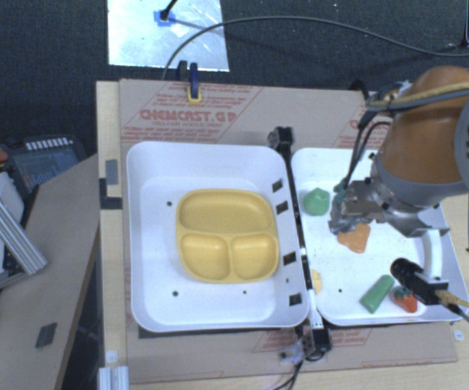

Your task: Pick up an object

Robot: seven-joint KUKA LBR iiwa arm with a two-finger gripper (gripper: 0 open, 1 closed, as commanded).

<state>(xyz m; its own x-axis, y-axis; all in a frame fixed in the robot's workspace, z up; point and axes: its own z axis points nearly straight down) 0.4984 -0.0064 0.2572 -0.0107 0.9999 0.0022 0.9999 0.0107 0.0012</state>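
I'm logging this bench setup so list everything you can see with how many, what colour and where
bins: two, white, side by side on the bench
divided tray: one, yellow, middle of the left bin
rounded piece: one, light green, upper left of the right bin
flat piece: one, orange, middle of the right bin, under the gripper
block: one, green, lower part of the right bin
small item: one, red-orange, right beside the block
clamp: one, yellow, on the board behind the bins
arm: one, grey and orange, over the right bin
gripper: one, dark, above the flat piece
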